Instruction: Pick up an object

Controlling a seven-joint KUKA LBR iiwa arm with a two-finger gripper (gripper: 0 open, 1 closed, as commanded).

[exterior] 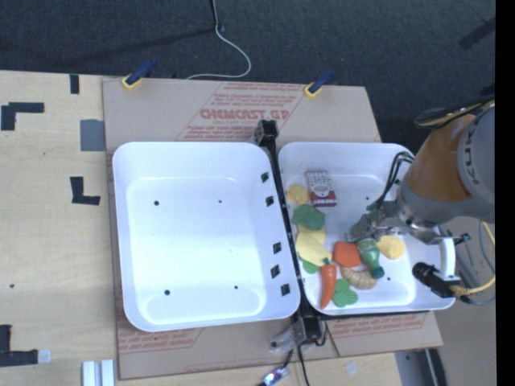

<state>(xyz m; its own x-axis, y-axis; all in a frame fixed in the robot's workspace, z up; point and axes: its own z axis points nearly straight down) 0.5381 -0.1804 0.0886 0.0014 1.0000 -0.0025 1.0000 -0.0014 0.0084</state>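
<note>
The grey arm (483,163) comes in from the right edge, its orange band (438,171) sitting just above the wrist. The wrist bends downward and leftward — the tool (364,233) hangs low at its end, dark and small, pointing toward the left.

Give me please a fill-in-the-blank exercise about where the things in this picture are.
1. All the toy foods lie in the ____ bin of the view.
2. The small red and white box lies in that bin's ____ part, above the other items.
3. The orange carrot lies by the bin's ____ edge.
4. The gripper is above the ____ bin.

Missing words: right; upper; lower; right
</note>
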